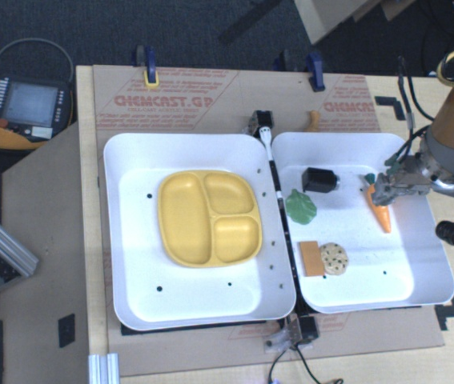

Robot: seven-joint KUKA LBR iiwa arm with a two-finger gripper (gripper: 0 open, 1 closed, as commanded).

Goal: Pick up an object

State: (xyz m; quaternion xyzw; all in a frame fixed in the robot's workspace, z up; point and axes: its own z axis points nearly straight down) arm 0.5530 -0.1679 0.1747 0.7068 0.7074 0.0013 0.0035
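Over the right bin: end effector [387, 189] low at the top end of the carrot [381, 211], reaching in from the right edge on a grey arm with an orange band above the wrist.
End effector state: cannot tell whether released or clenched; tip too small and dark against the carrot's upper end to judge, so no claim of a grasp.
Carrot: orange, lying lengthwise in the right part of the right bin [419, 290], pointed end toward the near side, greenish top just under the end effector.
Black block [319, 180]: dark, boxy, in the far left part of the right bin, apart from the carrot.
Green toy [300, 207]: leafy lump just below the black block, close to the left wall of the right bin.
Tan cracker [311, 258]: flat rectangle in the near left part of the right bin, touching or just beside the cookie.
Cookie [335, 258]: round, pale with dark specks, right of the tan cracker.
Left bin [130, 214]: white, shallow, side by side with the right bin, rims touching along the middle.
Yellow tray [209, 218]: three compartments, resting near the middle of the left bin, well apart from the end effector.
Surface [210, 94]: brown cardboard sheet with red print under both bins, held by blue clamps [150, 64] at the far edge.
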